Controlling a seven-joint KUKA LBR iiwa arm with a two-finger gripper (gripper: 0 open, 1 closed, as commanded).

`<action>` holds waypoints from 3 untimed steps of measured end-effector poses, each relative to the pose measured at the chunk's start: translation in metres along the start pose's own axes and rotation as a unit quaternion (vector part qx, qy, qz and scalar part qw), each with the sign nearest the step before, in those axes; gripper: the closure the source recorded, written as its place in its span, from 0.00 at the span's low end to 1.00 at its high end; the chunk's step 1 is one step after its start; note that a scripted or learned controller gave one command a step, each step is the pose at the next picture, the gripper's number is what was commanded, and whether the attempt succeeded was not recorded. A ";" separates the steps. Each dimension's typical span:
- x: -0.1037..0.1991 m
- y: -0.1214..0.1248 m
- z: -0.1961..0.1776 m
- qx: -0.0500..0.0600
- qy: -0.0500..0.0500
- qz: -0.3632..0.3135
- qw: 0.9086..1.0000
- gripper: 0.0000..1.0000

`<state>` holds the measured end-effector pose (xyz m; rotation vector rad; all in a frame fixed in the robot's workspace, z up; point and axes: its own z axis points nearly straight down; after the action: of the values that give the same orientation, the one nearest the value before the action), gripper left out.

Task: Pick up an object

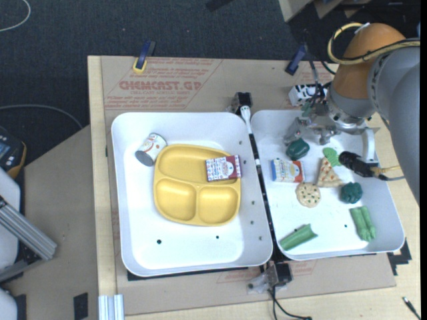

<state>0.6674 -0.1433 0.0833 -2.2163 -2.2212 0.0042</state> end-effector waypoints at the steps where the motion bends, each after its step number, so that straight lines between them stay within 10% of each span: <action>1: 0.000 0.001 -0.013 -0.003 -0.001 0.000 1.000 1.00; 3: 0.000 0.008 -0.113 -0.006 -0.002 0.001 1.000 1.00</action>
<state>0.6757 -0.1432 0.1963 -2.2258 -2.2279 -0.0064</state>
